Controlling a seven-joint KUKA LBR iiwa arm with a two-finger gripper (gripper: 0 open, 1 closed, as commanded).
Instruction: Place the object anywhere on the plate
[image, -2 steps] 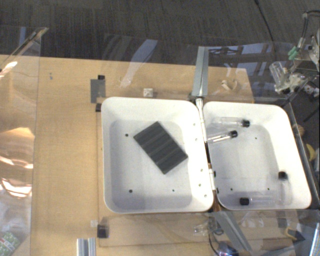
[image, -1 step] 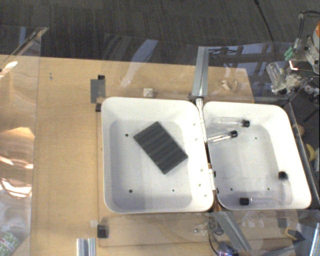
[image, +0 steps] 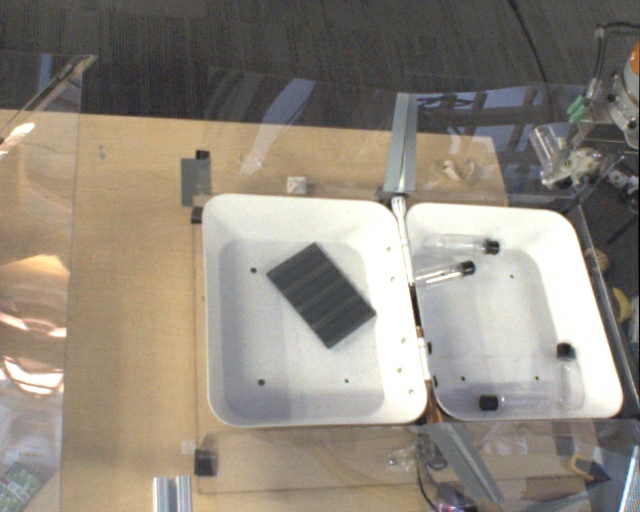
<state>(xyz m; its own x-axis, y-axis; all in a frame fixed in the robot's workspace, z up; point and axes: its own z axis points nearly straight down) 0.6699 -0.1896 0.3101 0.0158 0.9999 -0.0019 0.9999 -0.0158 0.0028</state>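
A dark grey ribbed plate (image: 320, 294) lies flat and turned at an angle in the left bin (image: 228, 330). The right bin (image: 590, 300) holds several clear tubes with black caps. Two lie near its upper left corner, one tube (image: 462, 244) above another tube (image: 440, 272). A third tube (image: 520, 402) rests along the front wall, and one more tube (image: 568, 368) lies by the right wall. My gripper (image: 566, 158) hangs at the far upper right, beyond the back corner of the right bin and well apart from the tubes and the plate.
A grey metal post (image: 401, 140) stands behind the seam between the bins. Small black brackets (image: 196, 180) sit at the left bin's corners on the wooden bench. Cables and fittings crowd the right edge near the arm.
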